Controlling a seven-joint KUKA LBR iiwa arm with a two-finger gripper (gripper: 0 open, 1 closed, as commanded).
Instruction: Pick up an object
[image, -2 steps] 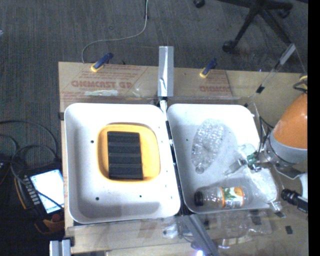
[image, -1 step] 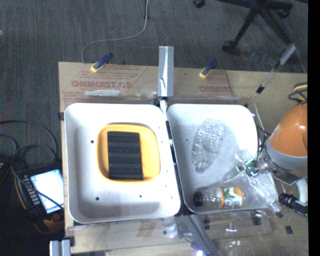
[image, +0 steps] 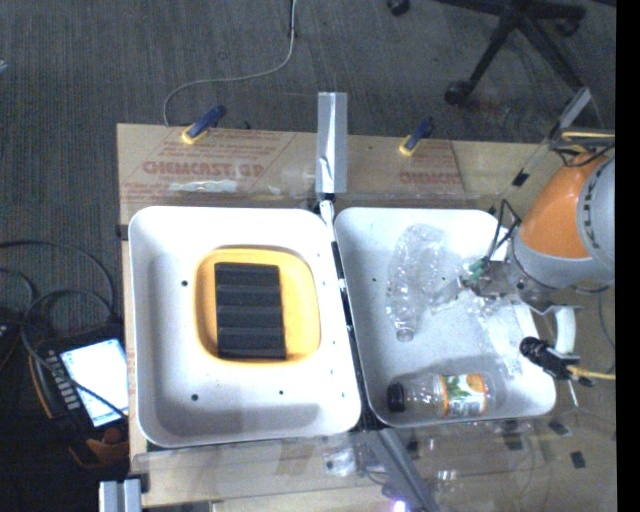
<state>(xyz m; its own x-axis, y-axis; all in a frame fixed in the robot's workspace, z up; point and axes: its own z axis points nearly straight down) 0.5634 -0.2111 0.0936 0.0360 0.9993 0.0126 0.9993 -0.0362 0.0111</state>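
Table (image: 140, 160) carried 2 bins; end effector (image: 487, 275) hung over right bin (image: 360, 300), beside crumpled clear bottle (image: 415, 275); finger spread unreadable.

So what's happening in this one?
A grey arm with an orange band reaches into the right bin, its gripper low beside a crumpled clear plastic bottle. Whether it has hold of anything can't be made out. A capped bottle with an orange label lies near that bin's front edge. The left bin holds a yellow-and-black sponge-like block.
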